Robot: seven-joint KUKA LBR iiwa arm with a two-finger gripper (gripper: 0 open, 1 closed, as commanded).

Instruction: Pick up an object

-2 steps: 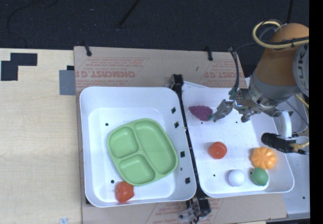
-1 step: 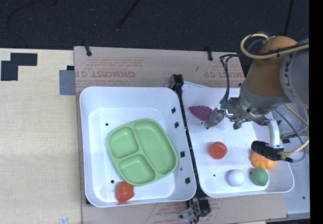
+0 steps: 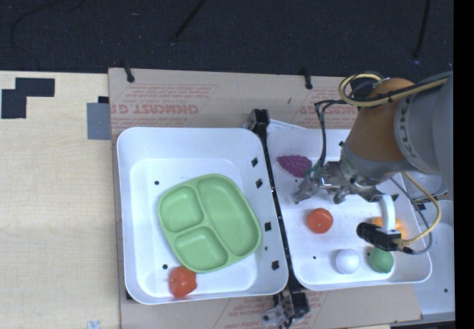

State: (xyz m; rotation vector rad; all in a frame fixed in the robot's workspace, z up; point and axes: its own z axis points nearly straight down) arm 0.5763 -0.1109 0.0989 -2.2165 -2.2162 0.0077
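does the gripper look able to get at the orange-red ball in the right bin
Probably yes: the orange-red ball lies alone on the right bin floor, just below the gripper, with nothing over it.

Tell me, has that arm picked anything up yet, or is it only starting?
Nothing looks picked up yet. The gripper sits low in the right bin, between the purple piece and the orange-red ball, and I can't see anything in it. The white ball and green piece lie near the front wall. Still left: the whole job of grasping one item and lifting it out.
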